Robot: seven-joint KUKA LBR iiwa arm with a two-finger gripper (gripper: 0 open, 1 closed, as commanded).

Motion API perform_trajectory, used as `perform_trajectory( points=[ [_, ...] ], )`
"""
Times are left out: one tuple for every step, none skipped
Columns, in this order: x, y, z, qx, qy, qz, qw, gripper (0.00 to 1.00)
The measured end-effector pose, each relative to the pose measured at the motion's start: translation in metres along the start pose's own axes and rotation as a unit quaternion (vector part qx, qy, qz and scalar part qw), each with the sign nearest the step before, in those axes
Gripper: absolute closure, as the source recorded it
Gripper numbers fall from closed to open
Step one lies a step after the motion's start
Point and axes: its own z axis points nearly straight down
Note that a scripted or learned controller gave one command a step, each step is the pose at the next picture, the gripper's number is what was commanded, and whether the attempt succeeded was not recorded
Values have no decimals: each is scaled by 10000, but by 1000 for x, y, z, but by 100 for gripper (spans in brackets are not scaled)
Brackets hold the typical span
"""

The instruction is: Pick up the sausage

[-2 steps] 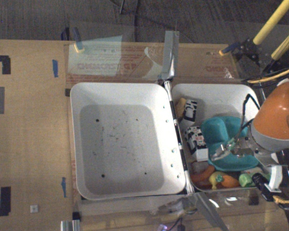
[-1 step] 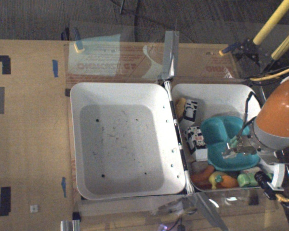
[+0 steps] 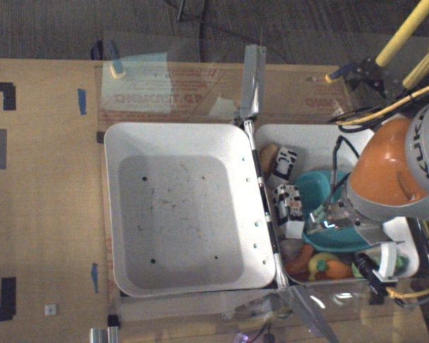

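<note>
The sausage (image 3: 300, 258), reddish-brown, is seen at the right bin's (image 3: 311, 131) near edge. It is judged light, smooth, best gripped mid-length. End effector (image 3: 327, 224) state cannot be told.

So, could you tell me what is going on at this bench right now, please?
The grey and orange arm reaches in from the right over the right bin, which is crowded with small toys. Its gripper sits low among them, above a teal dish. A reddish-brown piece that may be the sausage lies near the bin's front edge, apart from the gripper. Nothing is visibly held yet.
</note>
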Motion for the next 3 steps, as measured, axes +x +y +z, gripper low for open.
perform_trajectory(
  points=[
    [71, 48, -89, 110, 84, -543, 9984, 100],
    [71, 48, -89, 112, 83, -544, 9984, 0],
    [156, 53, -90, 119, 86, -469, 9988, 0]
  ],
)
